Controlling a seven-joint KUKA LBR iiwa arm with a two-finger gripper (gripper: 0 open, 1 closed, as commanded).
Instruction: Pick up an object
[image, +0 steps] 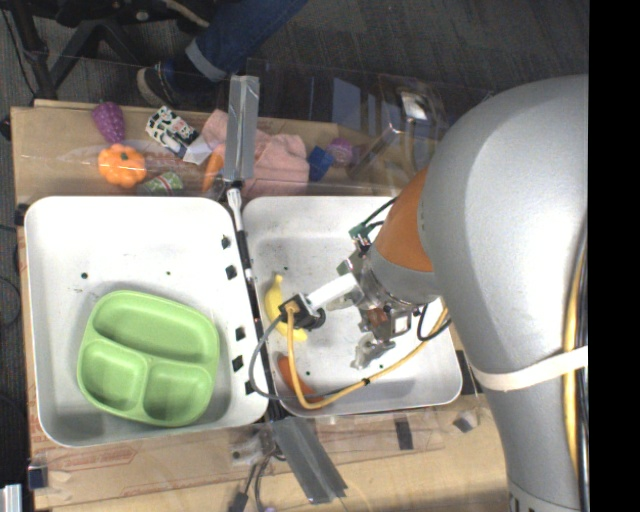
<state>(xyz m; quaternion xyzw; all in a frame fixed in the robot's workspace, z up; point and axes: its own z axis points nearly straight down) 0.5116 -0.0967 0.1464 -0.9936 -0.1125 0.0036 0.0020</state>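
Robot lab: bench (180, 462), white bins (60, 262)

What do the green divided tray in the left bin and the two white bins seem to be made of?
The green tray looks like moulded plastic with a satin finish: one even colour, rounded compartment walls, soft highlights. The left bin and right bin are probably thin plastic too, smooth and faintly glossy, with rounded corners and dark scuffs; painted metal cannot be excluded.

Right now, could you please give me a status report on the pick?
Gripper over right bin, grip unclear. Yellow object and orange object at that bin's left side. Green plate sits in left bin.
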